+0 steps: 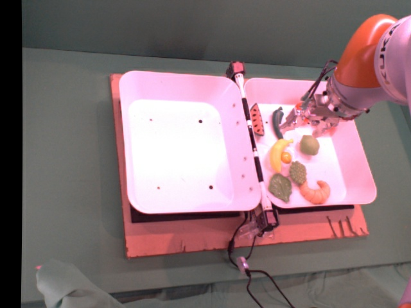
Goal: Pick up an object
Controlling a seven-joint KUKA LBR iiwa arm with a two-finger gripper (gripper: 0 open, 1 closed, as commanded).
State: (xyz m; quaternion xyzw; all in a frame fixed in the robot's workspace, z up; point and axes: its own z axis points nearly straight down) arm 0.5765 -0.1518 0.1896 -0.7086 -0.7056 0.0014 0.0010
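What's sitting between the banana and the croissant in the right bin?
In the camera view, a small green leafy piece lies between the banana and the croissant.

fixed overhead camera, slanted down on both bins (135, 82)

Bins: the left bin (183, 82) and the right bin (359, 172) are set side by side on a board (192, 239).
Divider: a rod (250, 133) is laid along the seam between them.
Right bin, left side: a watermelon slice (257, 119) is placed beside the rod, with a pepper (277, 122) to its right.
Right bin, middle: a banana (278, 154) is placed left of a round fruit (309, 145).
Right bin, front: two leaves (280, 187) (298, 172) are laid left of a croissant (315, 192).
Gripper (307, 119): held over the right bin's back part, behind the round fruit.
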